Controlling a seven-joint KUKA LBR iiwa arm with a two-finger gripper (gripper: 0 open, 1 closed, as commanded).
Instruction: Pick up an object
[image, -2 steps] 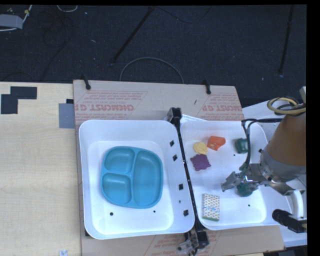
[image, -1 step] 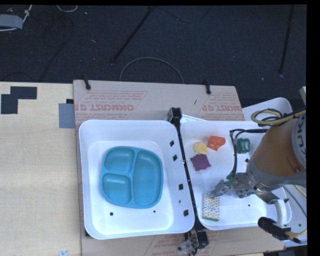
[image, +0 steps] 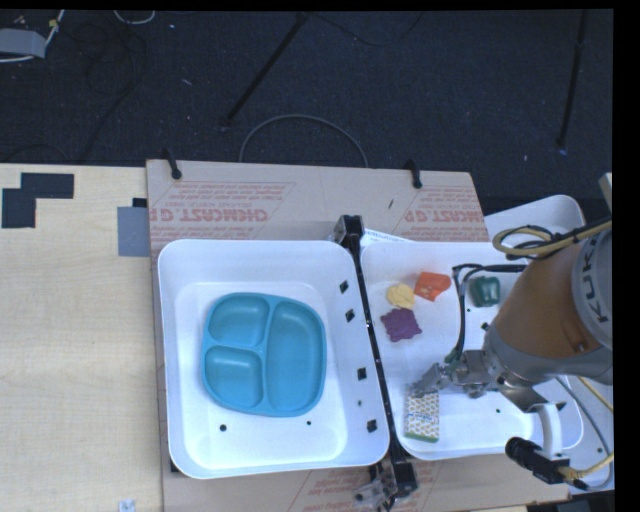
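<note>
Nearest the lens, along the bottom edge, a dark clamp (image: 390, 482) sits at the foot of the divider between the two bins, too blurred to make out in detail. Starting at the left, the pale wooden bench (image: 70, 350) carries a few dark patches near its far edge, and a cardboard sheet (image: 300, 205) under the bins bears red printed lettering that appears mirrored and cannot be read with confidence. Resting in the left bin (image: 180, 430) is a blue divided plate (image: 265, 355) with three compartments. Across the divider, the right bin (image: 470, 435) holds a purple object (image: 401, 324), with a yellow object (image: 401, 295) just beyond it and an orange object (image: 432, 286) beside that; a small teal piece (image: 486, 291) lies farther right, partly hidden by cable. Near the front wall lies a patterned green-and-white packet (image: 423, 416). Just above that packet hovers the gripper (image: 440, 380), its grey metal parts too small and cluttered to show whether the fingers are apart or together, and nothing is visibly held. Furthest right, the arm (image: 555, 310) covers much of the bin, with a fragment of dark lettering, seemingly "KU", cut off at the edge.
</note>
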